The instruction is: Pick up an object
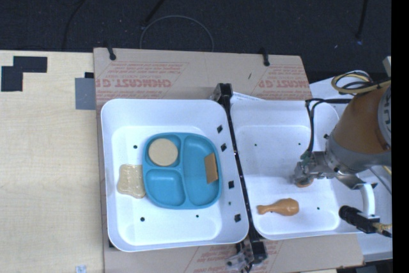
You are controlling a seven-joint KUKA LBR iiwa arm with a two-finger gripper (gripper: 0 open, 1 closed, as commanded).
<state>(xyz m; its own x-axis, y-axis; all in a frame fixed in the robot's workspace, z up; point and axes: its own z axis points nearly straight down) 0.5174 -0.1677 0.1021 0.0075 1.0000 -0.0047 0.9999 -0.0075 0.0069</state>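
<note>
In the right bin [275, 137] a tan drumstick-shaped toy [279, 207] lies near the front wall. My gripper [305, 176] hangs low over the right side of this bin, up and to the right of the drumstick and apart from it. A small pinkish-tan patch shows at its tip; I cannot tell what it is. In the left bin [121, 131] sits a blue sectioned tray [172, 192] with a round tan disc [162, 152] in its upper left section and a small brown piece [211, 168] in its right section. A pale toast-like piece [131, 180] lies left of the tray.
The grey arm with its orange band [361, 128] reaches in over the right bin's right wall. A black divider [233, 163] runs between the bins. Cardboard [192, 77] lies under and behind them. Black and yellow cables [348, 81] sit at the right.
</note>
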